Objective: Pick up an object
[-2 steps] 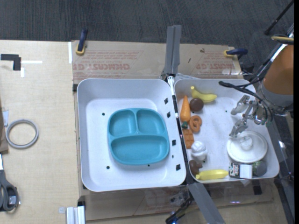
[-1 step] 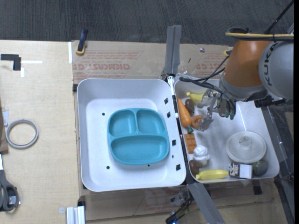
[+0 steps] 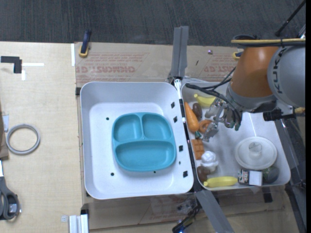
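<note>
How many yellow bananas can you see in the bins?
2. One banana lies along the near edge of the right bin. The other banana sits at its far end, beside the gripper. More could hide under the arm.

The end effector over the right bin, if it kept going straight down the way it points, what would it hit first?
Most likely the orange carrot-shaped toy by the right white bin's left wall: the end effector points down and left, just beside it. Depth is unclear from this slanted view, so it could instead land on the bin floor.

"KUKA" lettering on the grey arm (image 3: 291, 76); mirrored, illegible print on cardboard (image 3: 121, 62).
</note>
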